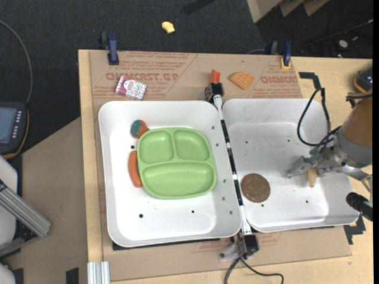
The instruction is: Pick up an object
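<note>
We list: surface bearing two white bins. Left bin — green divided plate, orange sausage touching its left edge. Right bin — brown round patty near divider. Arm reaches from right, pincer low over the right bin's floor; its opening we cannot tell.

robot lab, clamped cardboard bench, two white bins, trailing cables, dark carpet

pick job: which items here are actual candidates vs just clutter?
In the bins:
brown disc
green divided plate
orange sausage-shaped piece
small red-green item
end effector over right bin

Lying about outside:
waffle piece
pink packet
yellow bit on floor
</note>
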You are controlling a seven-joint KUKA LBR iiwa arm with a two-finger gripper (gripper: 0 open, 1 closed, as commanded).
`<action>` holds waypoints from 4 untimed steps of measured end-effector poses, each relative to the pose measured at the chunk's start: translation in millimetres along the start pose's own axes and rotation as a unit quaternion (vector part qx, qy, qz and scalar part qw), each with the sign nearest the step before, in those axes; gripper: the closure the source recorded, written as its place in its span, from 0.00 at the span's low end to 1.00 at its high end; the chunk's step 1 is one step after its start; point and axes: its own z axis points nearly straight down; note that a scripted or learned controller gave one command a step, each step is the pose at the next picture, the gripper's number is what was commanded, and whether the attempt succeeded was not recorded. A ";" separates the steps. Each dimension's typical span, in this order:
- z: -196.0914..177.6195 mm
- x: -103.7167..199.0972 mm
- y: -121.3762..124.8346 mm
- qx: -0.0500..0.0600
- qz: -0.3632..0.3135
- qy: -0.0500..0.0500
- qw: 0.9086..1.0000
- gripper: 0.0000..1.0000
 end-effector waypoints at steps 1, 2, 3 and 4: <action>-16.8 -4.6 4.0 -0.009 0.001 -0.007 1.000 1.00; -80.0 39.3 37.7 -0.004 -0.003 -0.002 1.000 1.00; -113.5 104.3 73.7 -0.003 -0.003 -0.001 1.000 1.00; -151.8 165.5 29.8 0.002 -0.001 0.001 1.000 1.00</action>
